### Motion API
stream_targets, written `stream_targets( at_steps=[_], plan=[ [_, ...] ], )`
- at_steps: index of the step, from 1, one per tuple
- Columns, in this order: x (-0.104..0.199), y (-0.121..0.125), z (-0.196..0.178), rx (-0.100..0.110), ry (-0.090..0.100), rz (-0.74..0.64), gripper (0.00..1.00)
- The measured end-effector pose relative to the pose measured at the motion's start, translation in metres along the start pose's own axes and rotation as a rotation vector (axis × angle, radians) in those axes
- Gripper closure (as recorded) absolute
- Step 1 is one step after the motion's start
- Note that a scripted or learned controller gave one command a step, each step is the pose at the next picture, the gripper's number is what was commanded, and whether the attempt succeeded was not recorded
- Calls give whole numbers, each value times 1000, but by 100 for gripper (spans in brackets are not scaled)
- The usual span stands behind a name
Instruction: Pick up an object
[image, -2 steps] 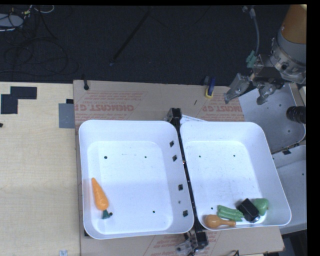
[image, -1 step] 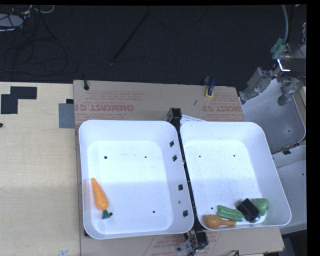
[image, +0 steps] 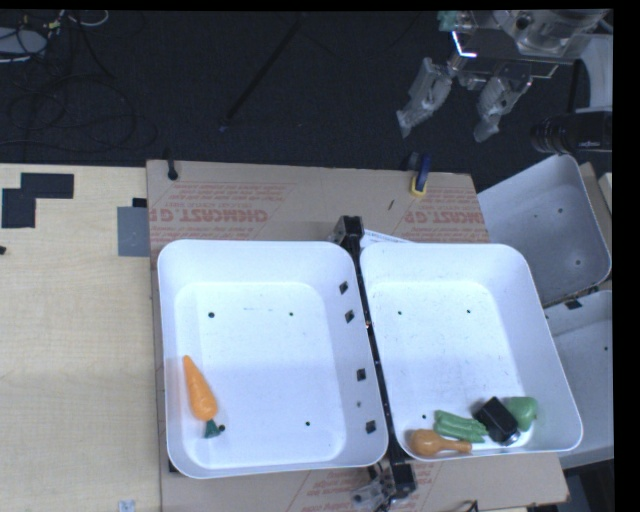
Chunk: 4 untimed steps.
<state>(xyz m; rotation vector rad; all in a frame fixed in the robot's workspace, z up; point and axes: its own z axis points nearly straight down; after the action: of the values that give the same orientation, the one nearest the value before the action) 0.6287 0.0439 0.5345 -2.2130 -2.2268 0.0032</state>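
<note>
Step in hand — approach, nothing chosen yet. Best candidate: carrot (image: 199, 390), lying alone near the front-left corner of the left bin (image: 250, 262), well apart from anything else; descend over its body, clear of the bin wall. Harder option: cluster in the right bin (image: 450, 262) front corner — green pieces (image: 462, 426), black block (image: 496, 418), orange piece (image: 438, 443), touching or overlapping, possibly toy vegetables. Tool (image: 458, 108): raised beyond the counter's far edge, fingers spread apart, gripping nothing, touching nothing.
</note>
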Motion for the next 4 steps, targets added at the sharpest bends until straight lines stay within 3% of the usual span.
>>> stream_targets(
  at_steps=[1, 2, 3, 4],
  plan=[
    [-2, -3, -12, 4, -2, 1, 100],
    [49, 16, -2, 1, 0, 1, 100],
    [156, 15, -2, 1, 1, -4, 100],
    [202, 16, -2, 1, -1, 1, 100]
  ],
)
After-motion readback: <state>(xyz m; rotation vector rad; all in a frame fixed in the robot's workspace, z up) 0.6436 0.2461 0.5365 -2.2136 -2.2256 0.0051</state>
